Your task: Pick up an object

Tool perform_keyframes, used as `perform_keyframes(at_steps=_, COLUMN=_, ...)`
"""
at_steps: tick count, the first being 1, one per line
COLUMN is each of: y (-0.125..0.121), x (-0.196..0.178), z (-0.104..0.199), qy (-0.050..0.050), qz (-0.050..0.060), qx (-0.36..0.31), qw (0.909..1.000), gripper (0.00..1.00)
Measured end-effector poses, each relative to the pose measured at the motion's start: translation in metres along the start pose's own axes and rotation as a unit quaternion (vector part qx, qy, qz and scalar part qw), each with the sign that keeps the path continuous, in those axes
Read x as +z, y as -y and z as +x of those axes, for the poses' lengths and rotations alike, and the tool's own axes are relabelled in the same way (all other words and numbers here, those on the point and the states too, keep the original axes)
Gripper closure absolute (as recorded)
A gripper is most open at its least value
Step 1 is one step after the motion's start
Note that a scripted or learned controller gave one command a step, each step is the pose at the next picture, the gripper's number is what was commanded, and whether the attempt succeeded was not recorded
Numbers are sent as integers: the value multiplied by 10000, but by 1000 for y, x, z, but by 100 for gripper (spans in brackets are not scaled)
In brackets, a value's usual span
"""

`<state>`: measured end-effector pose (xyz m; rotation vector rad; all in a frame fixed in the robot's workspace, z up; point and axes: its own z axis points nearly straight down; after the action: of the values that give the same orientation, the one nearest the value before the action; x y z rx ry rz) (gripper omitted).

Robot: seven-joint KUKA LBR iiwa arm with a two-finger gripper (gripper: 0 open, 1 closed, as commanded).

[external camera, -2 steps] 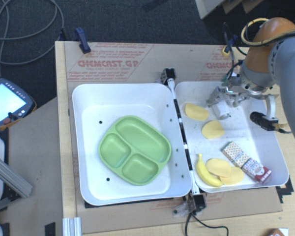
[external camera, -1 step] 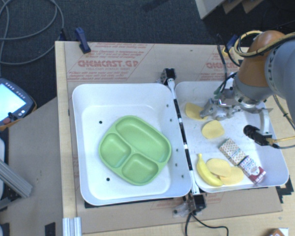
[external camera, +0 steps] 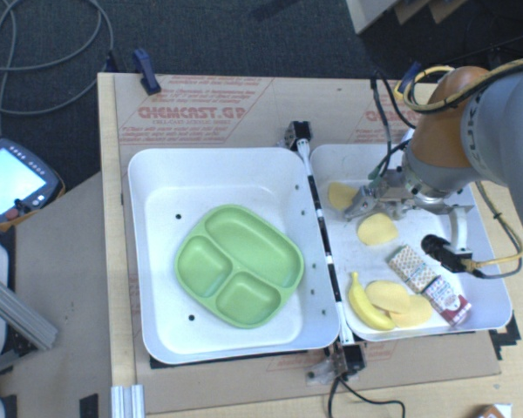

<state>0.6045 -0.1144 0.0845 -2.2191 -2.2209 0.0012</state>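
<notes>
Gripper (external camera: 385,195): low in the right bin (external camera: 497,299), aperture cannot be told, no object seen in its hold
Yellow pieces: one (external camera: 340,195) just left of it, one (external camera: 377,229) just below
Banana (external camera: 366,305): well below
Green tray (external camera: 238,265): left bin (external camera: 148,233), far left

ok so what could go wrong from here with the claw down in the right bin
The claw sits low between two pale yellow pieces, so it may nudge one aside rather than grip it. It is also near the right bin's inner wall, which it might strike. The banana, yellow slices and patterned packet lie crowded together, so a try there may catch two.
</notes>
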Motion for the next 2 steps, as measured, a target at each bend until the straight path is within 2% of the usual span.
perform_keyframes(at_steps=1, y=30, x=0, z=-12, qy=1, qz=0, qx=8, qw=10000, gripper=0)
perform_keyframes(at_steps=2, y=-30, x=-1, z=-58, qy=10, qz=-16, qx=2, qw=10000, gripper=0)
